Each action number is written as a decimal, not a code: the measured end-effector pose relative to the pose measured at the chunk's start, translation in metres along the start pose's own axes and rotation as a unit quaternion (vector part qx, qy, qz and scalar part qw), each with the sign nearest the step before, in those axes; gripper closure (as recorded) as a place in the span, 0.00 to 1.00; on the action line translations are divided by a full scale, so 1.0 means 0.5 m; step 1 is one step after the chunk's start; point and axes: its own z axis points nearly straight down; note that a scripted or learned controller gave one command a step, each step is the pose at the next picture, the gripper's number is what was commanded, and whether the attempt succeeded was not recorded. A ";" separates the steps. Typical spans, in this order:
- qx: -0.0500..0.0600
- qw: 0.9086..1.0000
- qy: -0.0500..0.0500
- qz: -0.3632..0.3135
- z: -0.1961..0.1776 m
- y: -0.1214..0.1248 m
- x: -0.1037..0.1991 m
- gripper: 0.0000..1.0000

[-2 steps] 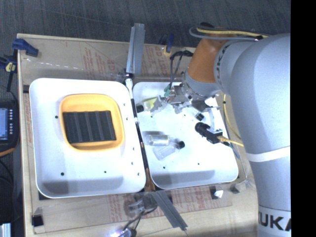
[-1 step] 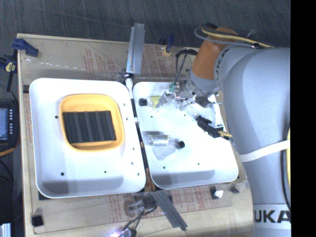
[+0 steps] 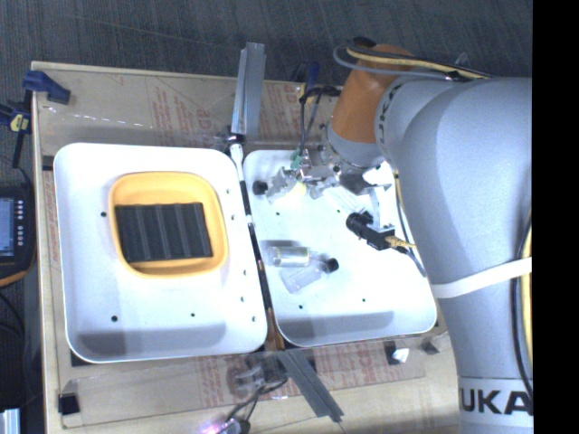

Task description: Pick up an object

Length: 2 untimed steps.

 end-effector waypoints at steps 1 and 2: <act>0.000 1.000 0.000 0.000 0.000 0.000 0.000 0.00; -0.002 1.000 -0.001 -0.003 0.014 -0.010 -0.128 0.00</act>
